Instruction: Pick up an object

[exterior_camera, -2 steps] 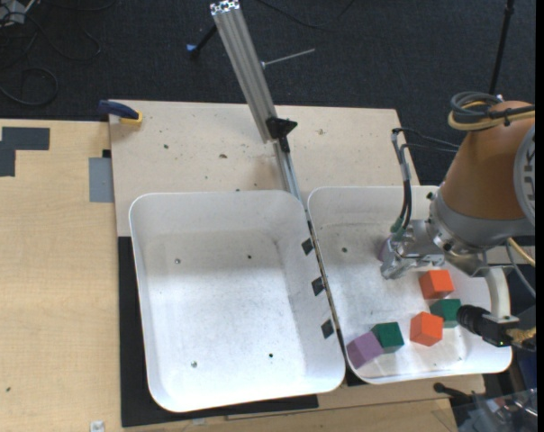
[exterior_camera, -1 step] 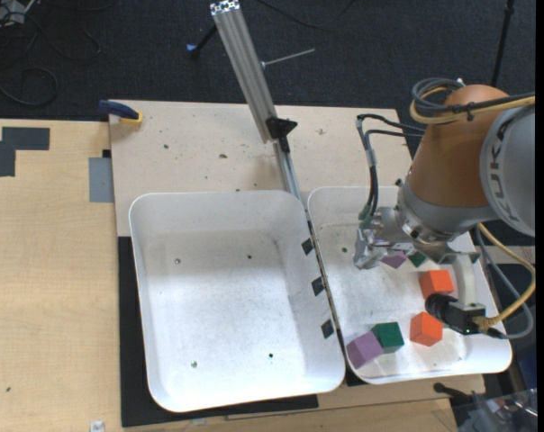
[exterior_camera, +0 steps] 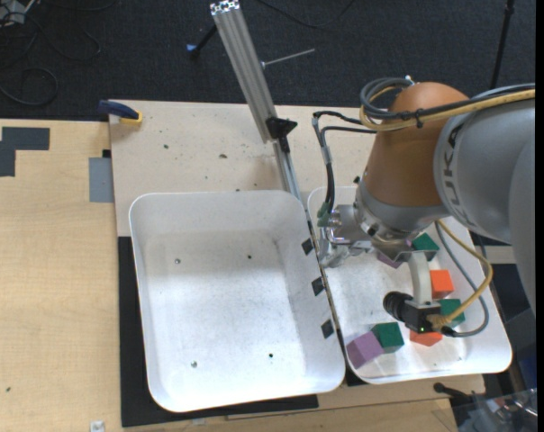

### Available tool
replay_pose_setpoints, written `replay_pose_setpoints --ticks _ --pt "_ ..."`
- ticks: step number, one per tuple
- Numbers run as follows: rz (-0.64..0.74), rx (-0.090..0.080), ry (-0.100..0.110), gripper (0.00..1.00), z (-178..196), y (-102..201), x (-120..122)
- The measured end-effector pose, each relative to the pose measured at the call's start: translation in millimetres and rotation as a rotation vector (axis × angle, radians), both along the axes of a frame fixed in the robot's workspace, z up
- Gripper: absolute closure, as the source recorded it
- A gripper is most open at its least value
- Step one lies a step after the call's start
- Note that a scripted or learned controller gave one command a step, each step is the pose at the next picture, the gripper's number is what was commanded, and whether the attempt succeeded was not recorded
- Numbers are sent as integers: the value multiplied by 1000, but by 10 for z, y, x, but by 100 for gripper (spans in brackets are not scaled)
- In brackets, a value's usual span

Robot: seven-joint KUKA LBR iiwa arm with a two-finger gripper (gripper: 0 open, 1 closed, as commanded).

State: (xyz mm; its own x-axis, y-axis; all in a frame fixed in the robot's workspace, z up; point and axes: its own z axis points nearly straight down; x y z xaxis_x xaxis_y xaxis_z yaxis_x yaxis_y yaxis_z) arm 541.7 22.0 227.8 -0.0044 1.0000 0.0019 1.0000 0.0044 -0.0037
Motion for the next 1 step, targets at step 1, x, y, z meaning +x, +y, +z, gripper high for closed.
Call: replay_pose_setpoints --ticks 1 --pt "0 -2 -2 100 103 478 167"
